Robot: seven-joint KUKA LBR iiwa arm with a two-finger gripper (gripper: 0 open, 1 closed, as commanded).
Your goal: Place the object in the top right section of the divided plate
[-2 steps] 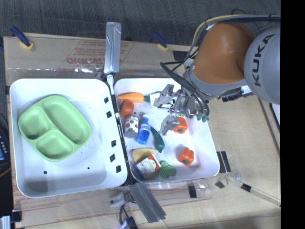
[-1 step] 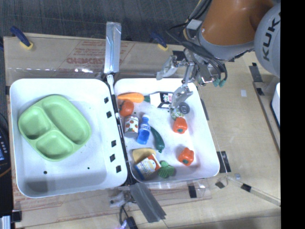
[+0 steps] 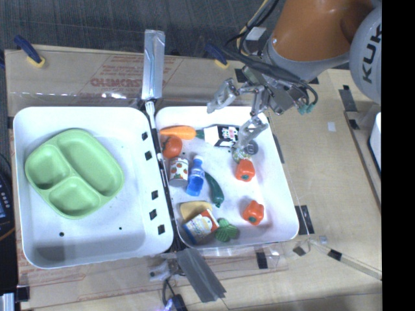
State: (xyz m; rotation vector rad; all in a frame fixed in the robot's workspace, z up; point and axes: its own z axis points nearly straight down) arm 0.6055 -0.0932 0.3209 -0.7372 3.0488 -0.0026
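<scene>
One small orange pepper [image 3: 244,170] is lying in the right bin [image 3: 285,193], and it is the likeliest object for you to be moving, judging by the gripper [image 3: 244,149] hanging just above its top. It is looking like a light, hard plastic toy with a smooth, rounded skin, so it may be slipping sideways if pinched off-centre; you would be wise to be closing across its widest part, below the stem. Whether the gripper is spread or closed I cannot tell, and nothing is visibly sitting in it. Relative to the pepper, a second orange pepper [image 3: 253,212] is resting nearer the camera, a blue bottle [image 3: 196,177] and a green chilli [image 3: 215,190] are lying to its left, and the green divided plate [image 3: 72,171] is waiting well apart, far left in the other bin [image 3: 39,245].
</scene>
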